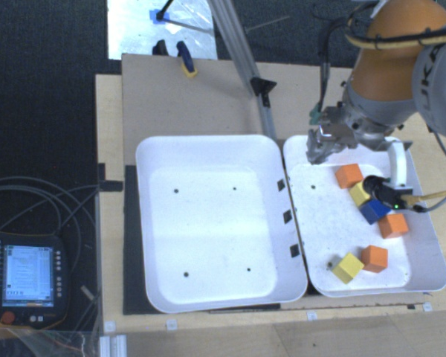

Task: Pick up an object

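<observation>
A teach pendant (24, 277) lies beside tangled cables (52, 199).

The tabletop (111, 125) is pale wood, carrying a brown board (208, 95); on the near part of that board sit two shallow white bins, the left bin (156, 288) touching the right bin (431, 274). A blue-and-yellow clamp (186, 58) grips the board's far edge; a black clamp (160, 48) sits just left of it.

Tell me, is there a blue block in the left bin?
No, the blue block lies in the right bin, among orange and yellow blocks.
</observation>
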`<state>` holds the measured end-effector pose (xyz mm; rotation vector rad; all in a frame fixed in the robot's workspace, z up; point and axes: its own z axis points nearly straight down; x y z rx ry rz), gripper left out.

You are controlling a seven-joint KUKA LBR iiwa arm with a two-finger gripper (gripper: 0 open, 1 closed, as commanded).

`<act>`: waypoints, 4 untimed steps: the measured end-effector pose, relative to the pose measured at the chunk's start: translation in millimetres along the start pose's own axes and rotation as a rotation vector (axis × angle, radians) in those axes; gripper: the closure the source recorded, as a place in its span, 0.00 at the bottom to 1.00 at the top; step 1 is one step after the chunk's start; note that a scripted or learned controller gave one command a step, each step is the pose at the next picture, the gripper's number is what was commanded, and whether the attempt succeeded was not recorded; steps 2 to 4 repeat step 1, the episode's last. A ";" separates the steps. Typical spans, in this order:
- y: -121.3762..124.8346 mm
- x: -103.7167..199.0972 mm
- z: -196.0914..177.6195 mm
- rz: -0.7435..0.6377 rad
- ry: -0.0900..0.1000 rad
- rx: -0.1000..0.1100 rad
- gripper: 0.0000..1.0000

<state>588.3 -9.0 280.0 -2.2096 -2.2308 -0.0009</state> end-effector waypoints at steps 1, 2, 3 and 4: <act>-9.2 49.4 20.8 0.000 0.000 0.000 1.00; -9.2 49.4 20.8 0.000 0.000 0.000 1.00; -9.2 49.4 20.8 0.000 0.000 0.000 1.00; -9.2 49.4 20.8 0.000 0.000 0.000 1.00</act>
